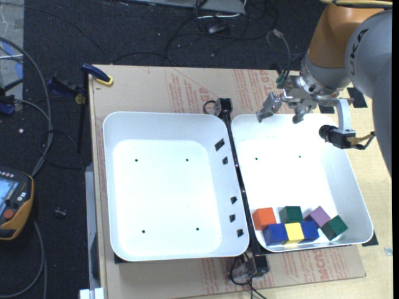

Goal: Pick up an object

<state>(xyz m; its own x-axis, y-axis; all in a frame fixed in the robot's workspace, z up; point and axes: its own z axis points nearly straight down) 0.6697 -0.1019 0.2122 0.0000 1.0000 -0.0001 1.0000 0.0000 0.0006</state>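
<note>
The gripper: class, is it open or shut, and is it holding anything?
Open and holding nothing. The gripper has its two fingers spread apart over the right bin's far edge, with no block between them.

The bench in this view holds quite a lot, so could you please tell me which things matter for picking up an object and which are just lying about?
For the job:
- gripper, open, above the right bin
- orange block
- two green blocks
- two blue blocks
- yellow block
- purple block

Lying about:
- left bin
- clamp
- handheld pendant
- floor cables
</note>
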